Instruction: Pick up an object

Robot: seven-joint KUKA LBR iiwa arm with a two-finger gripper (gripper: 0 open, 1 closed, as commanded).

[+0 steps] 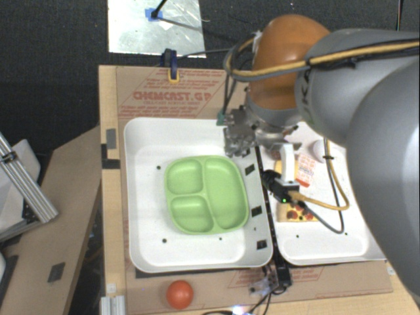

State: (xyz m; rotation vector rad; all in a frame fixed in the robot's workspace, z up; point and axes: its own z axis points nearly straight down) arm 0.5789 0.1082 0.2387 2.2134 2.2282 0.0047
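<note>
A green divided plate (205, 194) lies flat in the left white bin (144, 176). My gripper (237, 143) hangs over the far right corner of that bin, just above and beyond the plate's far right rim. The arm's orange band and grey body cover most of the right bin (328, 241). In that right bin I see a small packet with red and white print (306, 170) and a dark item with coloured dots (296, 210), both partly hidden by cables.
An orange-red ball (179, 294) rests on the cardboard in front of the left bin. A black divider strip (262, 202) runs between the two bins. Cardboard backing and a blue clamp (170, 63) stand behind them. A metal rail (23, 182) lies at the far left.
</note>
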